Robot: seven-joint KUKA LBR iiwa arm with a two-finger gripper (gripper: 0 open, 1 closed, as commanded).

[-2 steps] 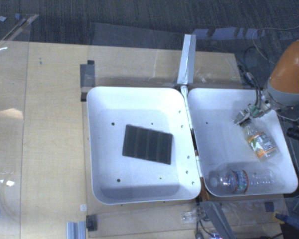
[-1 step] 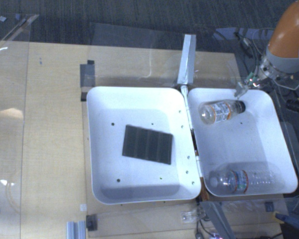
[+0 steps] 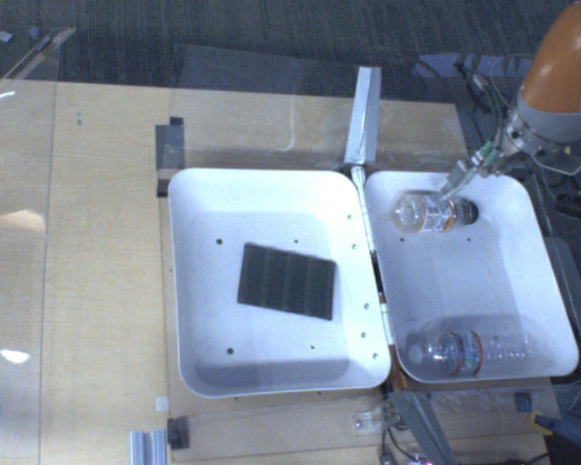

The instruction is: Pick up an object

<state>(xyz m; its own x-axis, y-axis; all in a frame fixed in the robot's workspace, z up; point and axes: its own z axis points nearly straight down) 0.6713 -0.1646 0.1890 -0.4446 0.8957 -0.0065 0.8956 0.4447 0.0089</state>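
Two shallow white bins sit side by side on a pale wooden bench (image 3: 87, 289). Both are smooth plastic with rounded corners. The left bin (image 3: 198, 260) has small dark holes in its floor and holds a flat dark mat (image 3: 288, 281), rectangular, matte, with faint ribs along it, lying a little turned near the middle.

The right bin (image 3: 523, 260) holds two clear plastic bottles, both lying on their side. One bottle (image 3: 428, 212) is near the far edge of the bin, with an orange and dark label around its body. The other bottle (image 3: 460, 352) lies along the near wall, with a blue and red label; its clear body blends with the white floor, so its outline is hard to follow.

The arm (image 3: 562, 66) comes in from the upper right. Its orange band is rounded and glossy, and it is cut off by the edge of the picture. Below it the gripper (image 3: 462, 184) points down to the left, thin and metallic, just at the right end of the far bottle. The tips are small and blurred against the bottle. I cannot tell how far the pincer is open, or if it touches or has hold of the bottle.

A clear sheet (image 3: 19, 211) covers the left part of the bench and gives soft reflections. A grey metal strip (image 3: 363, 114) stands behind the bins, at the gap between them.
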